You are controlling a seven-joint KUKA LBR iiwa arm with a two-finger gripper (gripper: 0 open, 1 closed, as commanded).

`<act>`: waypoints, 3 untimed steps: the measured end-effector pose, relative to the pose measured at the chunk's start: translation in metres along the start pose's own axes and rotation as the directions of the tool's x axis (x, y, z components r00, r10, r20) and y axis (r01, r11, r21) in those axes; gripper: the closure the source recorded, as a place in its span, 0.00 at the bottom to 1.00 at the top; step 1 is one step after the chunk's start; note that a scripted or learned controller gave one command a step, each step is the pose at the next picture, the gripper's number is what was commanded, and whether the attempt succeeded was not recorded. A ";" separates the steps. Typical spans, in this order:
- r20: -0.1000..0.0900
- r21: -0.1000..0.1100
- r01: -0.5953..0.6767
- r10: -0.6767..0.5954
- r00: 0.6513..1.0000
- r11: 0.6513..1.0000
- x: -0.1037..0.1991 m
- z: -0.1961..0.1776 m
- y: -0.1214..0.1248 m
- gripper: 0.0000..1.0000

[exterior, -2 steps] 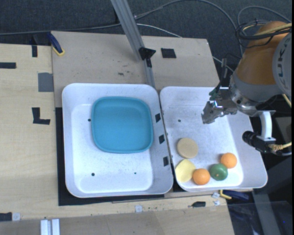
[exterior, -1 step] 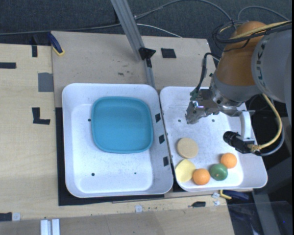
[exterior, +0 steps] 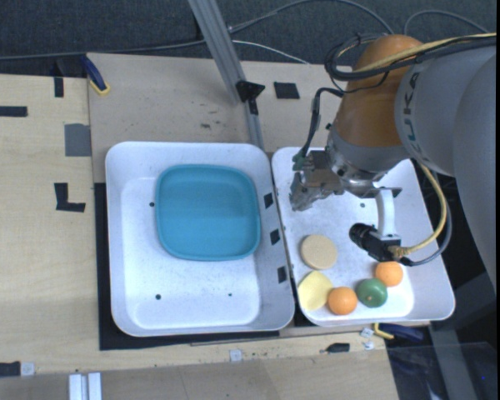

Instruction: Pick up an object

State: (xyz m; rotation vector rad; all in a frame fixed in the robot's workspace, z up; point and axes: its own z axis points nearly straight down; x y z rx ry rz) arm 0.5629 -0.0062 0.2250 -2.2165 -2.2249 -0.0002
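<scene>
Right bin (exterior: 433, 307): round tan disc (exterior: 319, 252).

Both bins, left bin (exterior: 125, 223) and right bin (exterior: 425, 223), look like white plastic w/ a slight speckle, smooth, semi-matt. Plate (exterior: 207, 211) is teal plastic, smooth, soft sheen. Bench (exterior: 33, 248) looks like pale wood or board, matt, scuffed in spots, w/ black tape bits. Arm (exterior: 450, 98): grey casing, smooth, prob. painted metal or hard plastic; orange band (exterior: 379, 82) is glossy. Gripper (exterior: 312, 186) reads as bare grey metal, dull. Tan disc (exterior: 320, 252) matt, fine-grained. Yellow piece (exterior: 314, 290), two orange balls (exterior: 342, 300) (exterior: 388, 272) and green ball (exterior: 371, 292) look smooth plastic.
</scene>
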 end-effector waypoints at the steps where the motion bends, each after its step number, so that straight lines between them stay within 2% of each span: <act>1: 0.000 0.001 0.001 -0.001 1.000 1.000 0.053 0.003 0.003 1.00; 2: 0.000 0.000 0.001 -0.001 1.000 1.000 0.104 -0.004 0.010 1.00; 3: 0.001 0.000 -0.003 0.003 1.000 1.000 0.102 -0.004 0.011 0.00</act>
